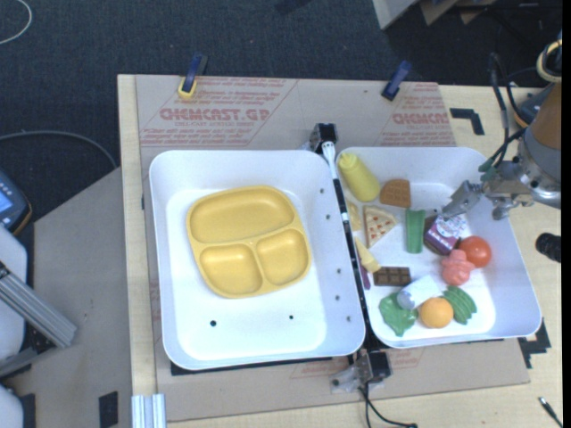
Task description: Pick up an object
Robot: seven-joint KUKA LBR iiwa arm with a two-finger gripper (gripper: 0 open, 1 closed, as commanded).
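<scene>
Orange: near edge of the right bin, touching the green toys on either side.
Broccoli: near edge of the same bin, just left of the orange.
Chocolate: just beyond the broccoli, close to the bin's left wall.
Pink toy: beyond the orange, towards the bin's right side, touching the tomato.
Tomato: right side of the bin, just beside the purple block.
Purple block: middle of the right bin, directly under the pincer's tips.
Pincer: reaches in from the bin's right edge, its tips just over the purple block; whether it is open or closed, I cannot tell.
Green stick: upright in the picture, just left of the purple block.
Pizza slice: left of the stick.
Brown block: towards the far edge.
Yellow bottle: far left corner of the right bin.
Yellow tray: middle of the left bin, three compartments, well apart from the pincer.
</scene>
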